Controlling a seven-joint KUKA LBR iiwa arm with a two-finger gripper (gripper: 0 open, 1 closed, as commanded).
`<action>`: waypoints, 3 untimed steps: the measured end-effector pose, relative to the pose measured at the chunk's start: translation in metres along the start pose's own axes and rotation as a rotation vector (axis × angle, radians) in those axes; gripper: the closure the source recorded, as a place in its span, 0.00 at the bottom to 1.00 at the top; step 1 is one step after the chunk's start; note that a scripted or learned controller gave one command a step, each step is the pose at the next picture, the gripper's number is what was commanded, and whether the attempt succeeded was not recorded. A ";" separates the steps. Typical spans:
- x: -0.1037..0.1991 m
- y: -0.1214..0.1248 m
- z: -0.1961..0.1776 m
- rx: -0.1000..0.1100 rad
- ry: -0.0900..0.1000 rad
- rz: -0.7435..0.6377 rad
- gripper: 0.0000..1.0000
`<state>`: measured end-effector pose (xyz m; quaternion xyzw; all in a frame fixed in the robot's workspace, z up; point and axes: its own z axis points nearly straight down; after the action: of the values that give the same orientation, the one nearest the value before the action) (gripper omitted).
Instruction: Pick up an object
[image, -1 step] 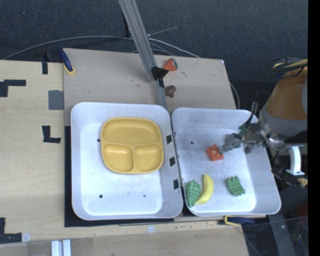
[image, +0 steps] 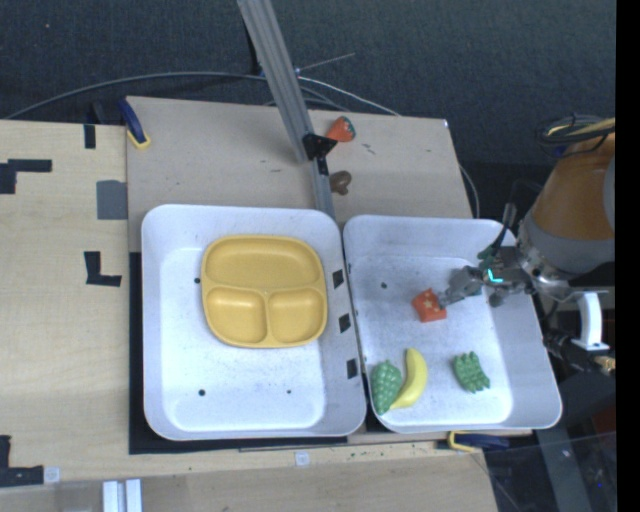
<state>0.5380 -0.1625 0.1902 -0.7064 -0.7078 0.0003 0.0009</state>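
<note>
The red block (image: 430, 306) lies just left of the gripper (image: 462, 287); whether it grasps anything I cannot tell.

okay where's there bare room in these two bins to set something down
Left bin: a bare strip along its near wall, below the yellow tray. Right bin: bare floor at the far end, above the red block. Crowded: near end, with banana and two green toys.
</note>
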 end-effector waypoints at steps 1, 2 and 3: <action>0.004 -0.002 0.044 0.004 -0.001 0.000 0.00; 0.005 -0.003 0.098 0.006 0.000 0.001 0.00; 0.006 -0.002 0.085 0.002 0.001 -0.001 1.00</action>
<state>0.5358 -0.1566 0.1048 -0.7062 -0.7080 0.0008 0.0018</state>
